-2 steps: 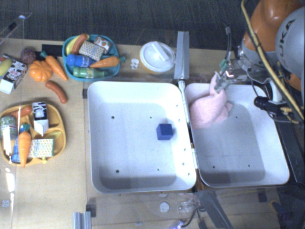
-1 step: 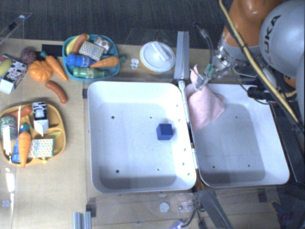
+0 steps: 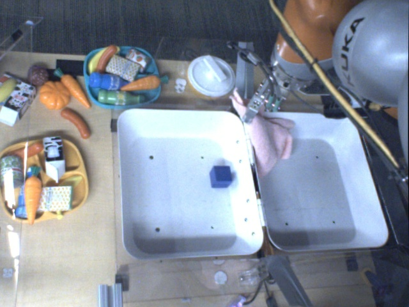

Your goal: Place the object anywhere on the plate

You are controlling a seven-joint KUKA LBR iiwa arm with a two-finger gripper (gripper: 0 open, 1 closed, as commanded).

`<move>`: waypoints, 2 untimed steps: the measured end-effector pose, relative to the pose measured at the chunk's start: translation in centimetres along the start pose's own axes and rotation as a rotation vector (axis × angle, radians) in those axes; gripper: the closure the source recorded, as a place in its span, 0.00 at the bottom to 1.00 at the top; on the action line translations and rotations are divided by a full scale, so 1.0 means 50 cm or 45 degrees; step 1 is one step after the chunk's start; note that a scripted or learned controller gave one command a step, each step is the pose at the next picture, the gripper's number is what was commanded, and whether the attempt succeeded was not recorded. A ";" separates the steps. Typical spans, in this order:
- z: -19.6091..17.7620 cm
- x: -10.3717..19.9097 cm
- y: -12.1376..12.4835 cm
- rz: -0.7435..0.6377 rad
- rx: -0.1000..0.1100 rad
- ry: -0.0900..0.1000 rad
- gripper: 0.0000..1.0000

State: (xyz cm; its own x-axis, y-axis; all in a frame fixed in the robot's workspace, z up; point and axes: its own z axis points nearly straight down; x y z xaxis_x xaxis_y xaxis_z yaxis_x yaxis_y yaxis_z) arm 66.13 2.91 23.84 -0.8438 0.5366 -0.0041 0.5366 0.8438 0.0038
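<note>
A pink cloth (image 3: 271,144) hangs across the rim between the two bins, most of it lying in the right bin (image 3: 332,229). Its top corner is drawn up to my gripper (image 3: 254,109), which is shut on it above the bins' far edge. A small white round plate (image 3: 211,75) sits on the bench just behind the left bin, a short way left of the gripper. A blue cube (image 3: 221,176) lies alone near the middle of the left bin (image 3: 160,235).
A blue bowl (image 3: 121,75) of toy food stands at the back left. A yellow tray (image 3: 45,181) of toy food sits at the far left. Loose toy carrots and a sausage (image 3: 77,123) lie between them.
</note>
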 end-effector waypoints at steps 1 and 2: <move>-0.015 0.057 0.090 -0.509 -0.002 -0.001 1.00; 0.015 0.118 0.187 -0.721 -0.003 -0.001 1.00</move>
State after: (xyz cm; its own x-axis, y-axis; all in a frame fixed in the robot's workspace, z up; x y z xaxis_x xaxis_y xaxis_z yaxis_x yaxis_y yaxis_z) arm 66.18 13.96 23.08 -1.0000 0.0002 -0.0068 0.0002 1.0000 0.0031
